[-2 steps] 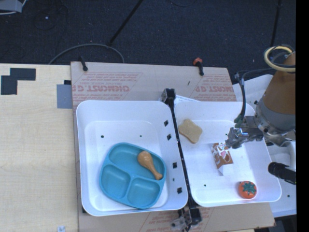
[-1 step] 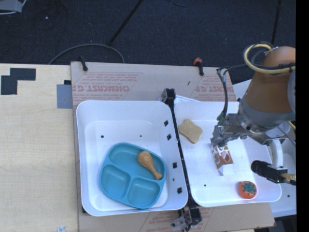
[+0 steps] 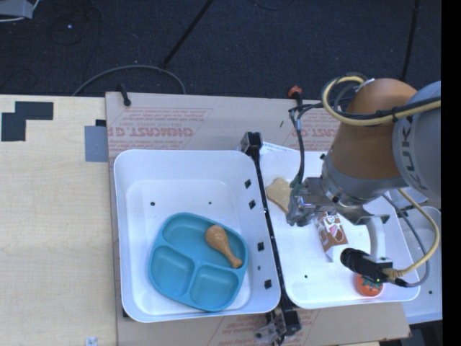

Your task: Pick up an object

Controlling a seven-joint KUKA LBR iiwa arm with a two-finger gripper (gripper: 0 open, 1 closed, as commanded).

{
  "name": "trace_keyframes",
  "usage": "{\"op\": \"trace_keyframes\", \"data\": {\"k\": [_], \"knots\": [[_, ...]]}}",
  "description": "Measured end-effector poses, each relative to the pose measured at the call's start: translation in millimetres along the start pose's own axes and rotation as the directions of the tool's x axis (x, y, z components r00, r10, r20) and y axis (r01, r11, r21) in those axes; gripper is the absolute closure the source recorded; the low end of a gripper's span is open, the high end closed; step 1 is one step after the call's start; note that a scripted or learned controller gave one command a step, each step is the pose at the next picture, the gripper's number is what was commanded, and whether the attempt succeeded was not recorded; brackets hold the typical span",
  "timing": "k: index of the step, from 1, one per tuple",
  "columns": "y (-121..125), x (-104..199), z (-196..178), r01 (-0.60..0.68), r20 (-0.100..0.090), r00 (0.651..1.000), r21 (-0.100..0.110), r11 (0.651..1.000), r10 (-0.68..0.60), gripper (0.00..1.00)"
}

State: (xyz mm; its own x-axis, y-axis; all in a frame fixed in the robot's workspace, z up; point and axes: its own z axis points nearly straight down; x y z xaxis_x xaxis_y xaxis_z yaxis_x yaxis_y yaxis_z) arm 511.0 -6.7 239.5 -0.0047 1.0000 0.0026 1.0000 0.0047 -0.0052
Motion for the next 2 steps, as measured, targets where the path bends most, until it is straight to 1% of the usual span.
{"op": "trace_keyframes", "data": {"k": [1, 2], "knots": [[4.9, 57.5, 13.1, 0.0, 0.001, 1.0, 0.001, 1.0, 0.0, 1.0], [1.0, 103.2, 21.5, -0.001, 0.001, 1.0, 0.002, 1.0, 0.001, 1.0]]}}
